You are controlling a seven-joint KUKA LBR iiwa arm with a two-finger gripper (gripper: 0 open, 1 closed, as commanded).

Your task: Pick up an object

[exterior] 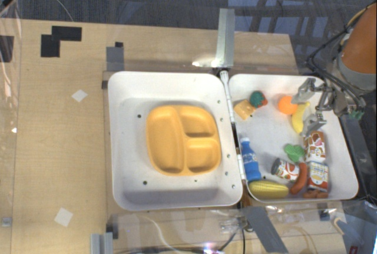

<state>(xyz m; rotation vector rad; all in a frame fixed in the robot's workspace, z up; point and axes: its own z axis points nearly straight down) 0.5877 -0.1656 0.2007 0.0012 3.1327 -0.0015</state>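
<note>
- The small toy items lie in the right white bin (351,179) at the frame's right: an orange ball (286,105) touching a yellow banana (299,118), a green-topped piece (257,98), a blue bottle (249,160), a yellow corn cob (268,190), a small red-and-white can (286,170) and a red sausage (300,179).
- The metal claw (313,106) hangs with fingers spread just beside the banana, gripping nothing.
- The left white bin (126,141) holds a yellow divided plastic tray (182,139).
- Both bins rest on the wooden tabletop (53,129).
</note>
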